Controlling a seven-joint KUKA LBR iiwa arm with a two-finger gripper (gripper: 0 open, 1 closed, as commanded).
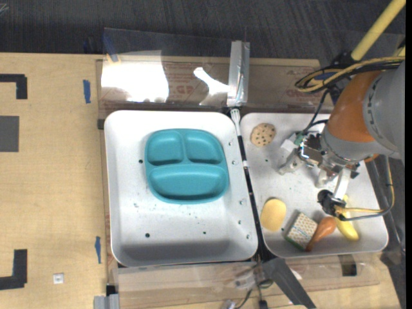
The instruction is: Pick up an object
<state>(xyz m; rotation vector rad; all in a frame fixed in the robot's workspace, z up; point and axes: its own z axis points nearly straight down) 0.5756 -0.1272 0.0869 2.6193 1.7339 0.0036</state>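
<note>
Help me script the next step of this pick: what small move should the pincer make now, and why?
Probably slide it toward the cookie and then lower onto it. The pincer hangs over a bare patch of the right bin, so closing here would likely catch nothing. The cookie is the nearest thing and lies flat on its own, with room around it.

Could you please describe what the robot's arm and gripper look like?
The arm is a rounded grey body with a broad orange band above the wrist. The gripper is pale silvery metal with small dark parts. Yellow and black cables loop beside the arm.
</note>
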